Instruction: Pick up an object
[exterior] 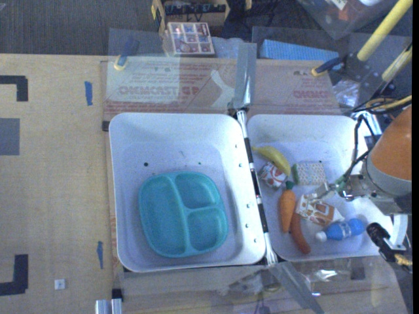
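Observation:
The right bin (327, 133) holds several small things. A yellow banana (273, 157) lies near its left wall, with a small red-and-white packet (271, 175) just below it. An orange carrot (287, 209) and a brown sausage (300, 234) lie lower down. A white and orange carton (315, 210) sits beside them, and a blue bottle (340, 230) lies at the lower right. A speckled green block (309, 173) rests mid-bin. My gripper (332, 190) reaches in from the right. It hovers just above the carton's upper right corner, right of the green block.
The left bin (131, 136) holds a teal divided plate (183, 212). The arm's grey body and orange band (396, 152) overhang the right bin's right side. Cardboard sheets (170, 87) and boxes lie behind the bins.

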`<state>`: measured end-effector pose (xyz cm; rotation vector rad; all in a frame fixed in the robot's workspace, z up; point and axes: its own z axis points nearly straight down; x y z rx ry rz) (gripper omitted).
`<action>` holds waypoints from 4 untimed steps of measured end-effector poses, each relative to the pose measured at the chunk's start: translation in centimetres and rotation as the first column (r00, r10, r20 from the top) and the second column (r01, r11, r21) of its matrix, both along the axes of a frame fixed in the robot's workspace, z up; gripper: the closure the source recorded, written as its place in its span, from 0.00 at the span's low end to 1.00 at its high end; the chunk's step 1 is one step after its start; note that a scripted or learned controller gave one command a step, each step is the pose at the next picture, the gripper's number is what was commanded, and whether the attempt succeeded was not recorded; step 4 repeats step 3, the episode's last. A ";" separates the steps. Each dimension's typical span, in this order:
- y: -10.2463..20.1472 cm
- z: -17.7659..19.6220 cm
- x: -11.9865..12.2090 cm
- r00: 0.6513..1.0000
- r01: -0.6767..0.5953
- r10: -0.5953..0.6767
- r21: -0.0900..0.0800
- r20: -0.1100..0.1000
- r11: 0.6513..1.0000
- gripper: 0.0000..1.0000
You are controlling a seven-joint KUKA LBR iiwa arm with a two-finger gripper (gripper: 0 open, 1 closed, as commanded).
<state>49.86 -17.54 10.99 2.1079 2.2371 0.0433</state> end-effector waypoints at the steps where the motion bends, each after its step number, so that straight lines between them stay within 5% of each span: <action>1: 4.2 -2.3 7.4 0.994 -0.085 0.086 0.024 -0.062 0.996 0.00; 2: 4.1 -1.2 7.5 0.995 -0.084 0.085 0.022 -0.057 0.996 1.00; 3: 8.1 7.2 13.2 0.998 -0.008 0.010 0.025 -0.067 1.000 1.00; 4: 8.1 7.2 13.2 0.998 -0.008 0.010 0.025 -0.067 1.000 1.00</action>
